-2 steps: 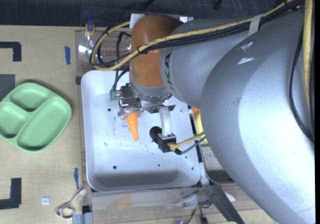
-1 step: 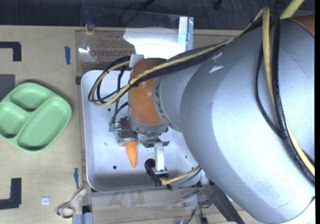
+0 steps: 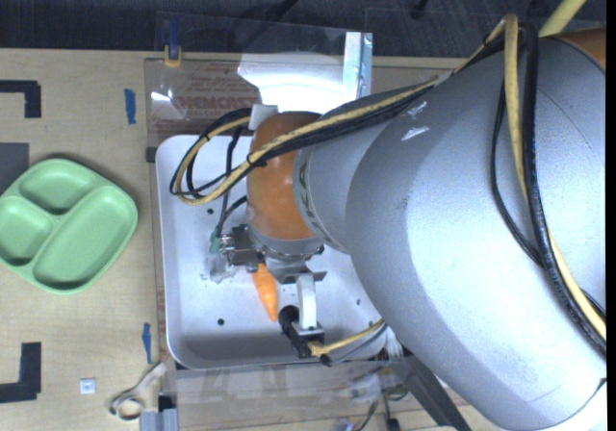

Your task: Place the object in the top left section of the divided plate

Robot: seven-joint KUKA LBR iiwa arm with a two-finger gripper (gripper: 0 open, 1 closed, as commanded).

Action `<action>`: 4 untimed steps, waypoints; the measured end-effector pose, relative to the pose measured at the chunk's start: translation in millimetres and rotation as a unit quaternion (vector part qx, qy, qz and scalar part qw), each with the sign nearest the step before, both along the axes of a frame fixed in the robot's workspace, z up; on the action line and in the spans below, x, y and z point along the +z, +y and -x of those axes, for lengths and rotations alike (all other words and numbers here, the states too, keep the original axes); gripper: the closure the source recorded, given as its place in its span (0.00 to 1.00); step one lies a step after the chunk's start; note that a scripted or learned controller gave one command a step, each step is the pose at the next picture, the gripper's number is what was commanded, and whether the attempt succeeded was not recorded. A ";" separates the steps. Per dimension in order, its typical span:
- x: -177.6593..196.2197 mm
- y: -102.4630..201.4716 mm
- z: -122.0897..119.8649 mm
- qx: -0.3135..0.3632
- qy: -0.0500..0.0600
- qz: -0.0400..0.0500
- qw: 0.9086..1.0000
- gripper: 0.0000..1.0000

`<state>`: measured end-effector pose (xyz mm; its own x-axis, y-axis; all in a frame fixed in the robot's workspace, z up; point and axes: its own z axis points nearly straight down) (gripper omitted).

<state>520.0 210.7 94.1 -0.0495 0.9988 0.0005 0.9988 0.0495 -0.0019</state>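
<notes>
The arm [image 3: 452, 217] reaches over the white bin [image 3: 183, 323]. An orange object [image 3: 264, 291] lies under its wrist. The green divided plate [image 3: 65, 224] sits left of the bin.

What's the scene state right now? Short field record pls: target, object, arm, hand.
target: green divided plate, on the bench left of the white bin, three sections, nothing in them
object: orange carrot-like item, inside the white bin, under the wrist
arm: grey arm reaches in from the right, orange band over the bin
hand: hand low in the bin beside the orange item; grasp cannot be judged
task status: object not yet on the plate
</notes>
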 end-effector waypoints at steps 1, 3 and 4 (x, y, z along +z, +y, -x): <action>30.7 -24.7 -60.7 -0.097 -0.001 0.000 0.995 0.00; 0.3 13.4 -75.6 -0.186 -0.001 0.000 0.983 0.00; 124.1 15.7 -67.1 -0.213 0.000 0.000 0.977 0.00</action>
<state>587.1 226.4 218.2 0.3716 0.9284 -0.0001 0.9284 -0.3716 -0.0011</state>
